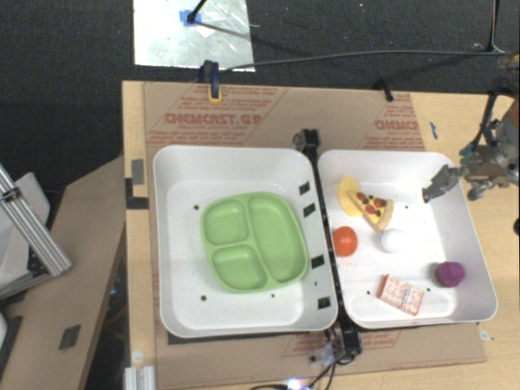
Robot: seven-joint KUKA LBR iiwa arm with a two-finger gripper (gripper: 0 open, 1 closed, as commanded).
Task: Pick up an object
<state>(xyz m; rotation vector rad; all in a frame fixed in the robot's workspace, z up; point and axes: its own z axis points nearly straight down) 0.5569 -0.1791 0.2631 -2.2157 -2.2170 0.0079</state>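
Note:
The right bin (pixel 455 218) holds several small items: a pizza slice toy (pixel 374 209) lying on a yellow piece (pixel 349 193), a red-orange ball (pixel 345 240), a white ball (pixel 392 240), a purple lump (pixel 449 274) and a pink-and-white packet (pixel 401 294). My gripper (pixel 456 190) hangs over the bin's far right corner, open, with nothing between its fingers. Its left finger (pixel 437 184) points down-left toward the bin floor, well right of the pizza slice. It touches none of the items.
The left bin (pixel 175 218) holds a green divided plate (pixel 253 240). A black clip strip (pixel 318 218) joins the two bins. A foil sheet (pixel 193 23) lies on the dark floor beyond the bench, and an aluminium rail (pixel 28 226) stands at the left.

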